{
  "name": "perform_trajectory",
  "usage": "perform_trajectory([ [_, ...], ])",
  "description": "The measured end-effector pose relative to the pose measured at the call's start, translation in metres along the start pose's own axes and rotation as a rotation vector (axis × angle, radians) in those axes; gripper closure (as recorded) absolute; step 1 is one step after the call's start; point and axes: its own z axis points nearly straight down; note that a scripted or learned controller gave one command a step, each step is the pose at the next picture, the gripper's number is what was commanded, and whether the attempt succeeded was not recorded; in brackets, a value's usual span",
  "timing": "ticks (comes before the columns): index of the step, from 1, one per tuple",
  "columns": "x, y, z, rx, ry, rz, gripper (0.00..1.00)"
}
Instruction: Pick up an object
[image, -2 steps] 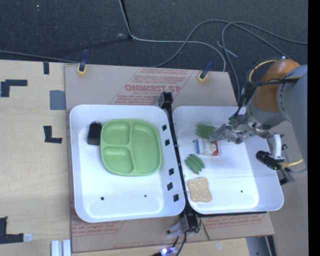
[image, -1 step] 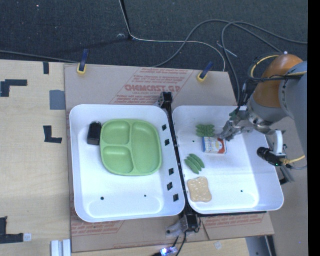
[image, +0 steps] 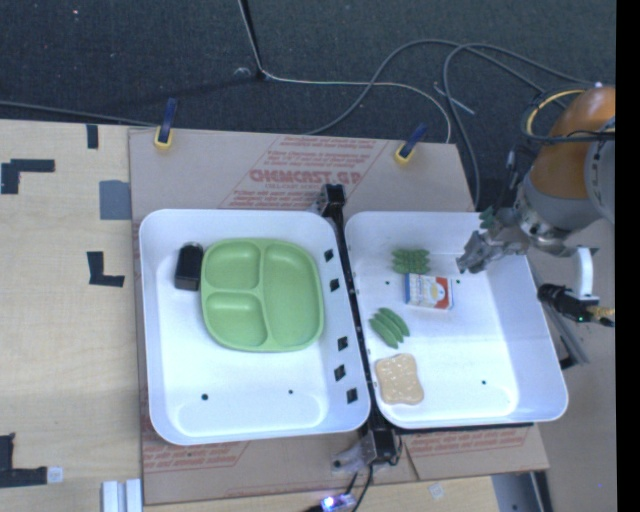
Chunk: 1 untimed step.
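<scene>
Presently catalogued, in descending order of size.

Table (image: 60, 300): pale wood, carrying a cardboard sheet (image: 300, 165) on which both bins stand.

Left bin (image: 165, 400): white, shallow. Holds a green divided plate (image: 262, 295) near its centre and a small black block (image: 188, 267) touching the plate's edge at 9 o'clock.

Right bin (image: 520, 380): white, shallow, touching the left bin along a black divider. Holds four candidates for picking, none singled out by the task.

Arm (image: 570, 160): grey with orange band, entering at 2 o'clock of the right bin.

End effector (image: 478, 255): low over the right bin's 1 o'clock area, near its upper right rim. Whether it is released or clenched cannot be told from this view; nothing is visible in it.

Tan flat piece (image: 399, 379): at 7 o'clock of the right bin, near the divider.

Small carton (image: 428, 291): white with blue and red print, near the bin's centre, at 8 o'clock from the end effector and close to it.

Green leafy piece (image: 410, 261): just beside the carton at 11 o'clock.

Green pod (image: 389, 325): at 7 o'clock from the carton.

Progress: judged early. All four items lie on the bin floor, none lifted. Remaining: closing on one item, likeliest the carton or leafy piece, then raising it.
</scene>
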Motion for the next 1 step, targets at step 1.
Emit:
perform_trajectory([
  [1,-0.0081,0.0014,-0.0607,-0.003,-0.001,-0.001,1.0],
])
